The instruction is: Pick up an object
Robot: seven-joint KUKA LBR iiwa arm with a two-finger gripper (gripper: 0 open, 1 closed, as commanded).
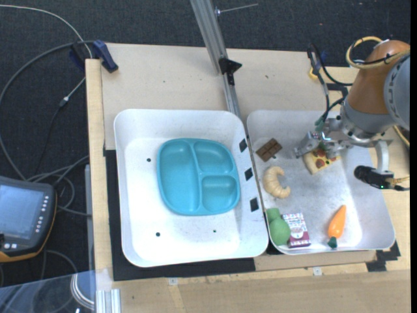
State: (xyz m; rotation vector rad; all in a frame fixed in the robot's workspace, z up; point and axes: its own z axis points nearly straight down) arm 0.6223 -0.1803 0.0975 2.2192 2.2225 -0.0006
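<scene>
My gripper point(320, 146) hangs low in the right bin point(371, 207), at its upper middle. Right under it, partly covered by it, is a small yellow and red toy food piece point(317, 163). I cannot tell if the gripper touches the piece. Other things in this bin are a brown chocolate piece point(268, 150), a tan croissant point(277, 182), a green toy vegetable point(277, 227), a small pink and white packet point(296, 230) and an orange carrot point(337, 222).
The left bin point(133, 175) holds a blue divided plate point(198, 176). A metal pole point(212, 31) slants across the bench to the seam between the bins. The grey and orange arm point(374, 87) comes in from the upper right.
</scene>
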